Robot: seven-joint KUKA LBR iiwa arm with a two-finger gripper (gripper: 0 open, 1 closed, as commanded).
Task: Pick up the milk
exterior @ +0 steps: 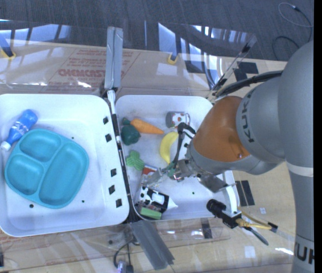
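Reaching in from the right, the grey arm (275,129) with its orange band bends low over the right bin (198,104), and its gripper (160,175) sits near the bin's lower middle. How the gripper is set cannot be told from this angle, since the wrist hides much of it.

The milk (151,201), a small black-and-white carton with a green edge, lies on its side in the lower left corner of the right bin, just below and slightly left of the gripper, close to it but apparently not between its tips.

Above the gripper a yellow banana (168,146) stands near the wrist. A carrot (145,126) lies further up, with a dark green vegetable (129,135) beside it and a lighter green piece (135,160) lower down along the bin's left wall. A small grey-and-white item (177,119) rests near the top.

In the left bin (47,218), a turquoise divided plate (46,167) lies in the middle, with a blue bottle (19,127) touching its upper left edge.
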